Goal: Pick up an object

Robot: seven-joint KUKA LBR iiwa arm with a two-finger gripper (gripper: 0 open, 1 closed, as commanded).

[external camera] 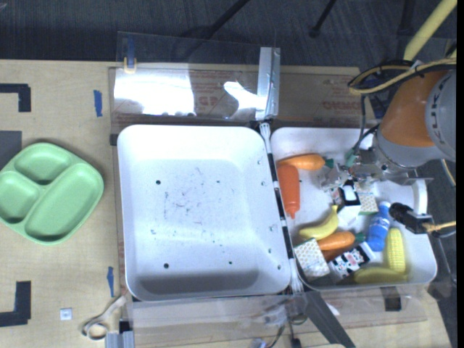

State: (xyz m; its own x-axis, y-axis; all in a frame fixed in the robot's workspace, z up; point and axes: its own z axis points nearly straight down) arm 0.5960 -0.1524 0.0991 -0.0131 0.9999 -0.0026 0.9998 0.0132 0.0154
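Note:
The right bin point(424, 194) holds a heap of toy food. An orange bottle-shaped piece point(289, 187) lies along its left wall, with an orange carrot point(306, 162) above it. Nearer the front are a yellow banana point(322, 227), another orange piece point(336, 241), a blue bottle point(377, 230), a corn cob point(396, 249), a checkered white packet point(310, 258) and a black-and-white item point(346, 261). My gripper point(350, 183) reaches down into the middle of this bin, just above the banana and left of the blue bottle. A small black-and-white thing sits right at its tip; whether it is gripped is unclear.
The left bin point(192, 209) lies beside the right one, sharing a middle wall. A green divided plate point(47, 192) rests on the bench at far left. A clear plastic panel point(196, 85) stands behind the left bin. The arm's orange band point(406, 118) hangs over the right bin's back corner.

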